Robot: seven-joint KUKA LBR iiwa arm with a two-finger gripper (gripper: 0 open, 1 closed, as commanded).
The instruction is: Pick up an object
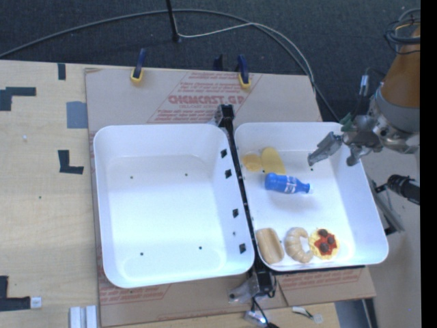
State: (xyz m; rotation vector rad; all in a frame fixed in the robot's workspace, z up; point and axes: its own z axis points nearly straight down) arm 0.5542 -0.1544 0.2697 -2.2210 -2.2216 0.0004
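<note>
The right bin [360, 198] holds several toy items. A blue bottle [287, 184] lies on its side near the middle, with two yellow pieces [264, 160] just behind it. Along the front wall sit a tan bun [269, 244], a pale croissant [298, 244] and a yellow tart with red topping [324, 243]. My gripper [336, 154] hangs over the bin's far right part, open, with nothing between its fingers. It stands to the right of the blue bottle and a little above it in the view, apart from it.
The left bin [164, 203] sits beside the right one, joined by a black divider strip [235, 190]. Both rest on a cardboard sheet [198, 98] held by clamps. Cables [273, 36] run across the dark floor behind.
</note>
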